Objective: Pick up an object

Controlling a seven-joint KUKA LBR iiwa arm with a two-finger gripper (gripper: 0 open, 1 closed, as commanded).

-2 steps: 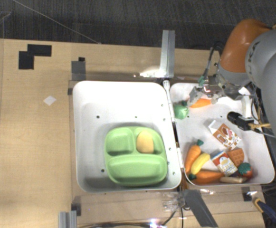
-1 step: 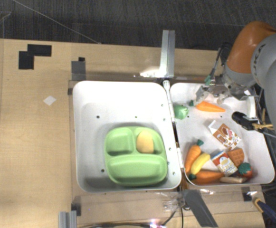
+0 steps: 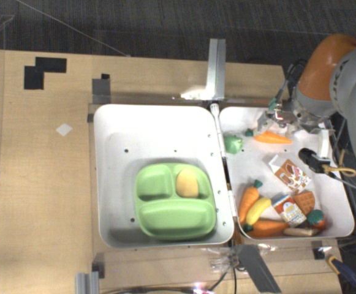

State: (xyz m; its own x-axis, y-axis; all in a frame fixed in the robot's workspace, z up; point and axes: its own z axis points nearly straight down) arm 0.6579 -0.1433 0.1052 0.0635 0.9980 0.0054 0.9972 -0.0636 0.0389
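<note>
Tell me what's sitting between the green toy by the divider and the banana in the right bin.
In the camera view, bare white bin floor lies between the green toy and the banana, then an upright carrot leaning against the banana.

Two white bins (image 3: 113, 164) sit side by side: one green divided plate (image 3: 174, 201) carrying one yellow lemon (image 3: 187, 182); three toy carrots (image 3: 273, 138) lie opposite, plus one banana (image 3: 258, 210).

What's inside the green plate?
A yellow lemon sits in the upper right compartment of the green plate. The other two compartments hold nothing. Whatever lies under the lemon is covered.
</note>
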